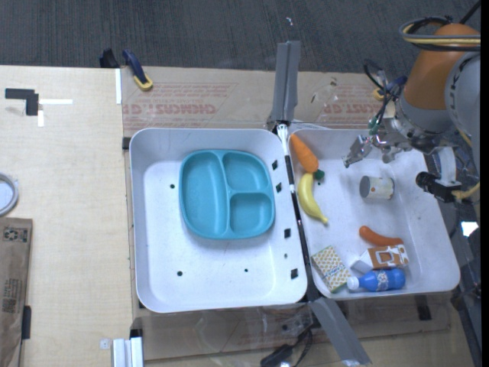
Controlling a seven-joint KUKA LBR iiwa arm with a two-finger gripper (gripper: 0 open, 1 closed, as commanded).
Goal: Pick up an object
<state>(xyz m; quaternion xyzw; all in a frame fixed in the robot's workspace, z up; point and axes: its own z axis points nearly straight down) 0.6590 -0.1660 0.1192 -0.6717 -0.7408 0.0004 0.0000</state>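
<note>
Above the right bin, the hand, grip state unclear, near a grey cup.

Blue divided plate in left bin, right bin — carrot, banana, grey cup, pincer above it

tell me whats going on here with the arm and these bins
A grey and orange arm reaches in over the right bin, its gripper above the bin's far end with nothing between its fingers. A small grey cup lies just below it. The left bin contains a blue divided plate.
</note>
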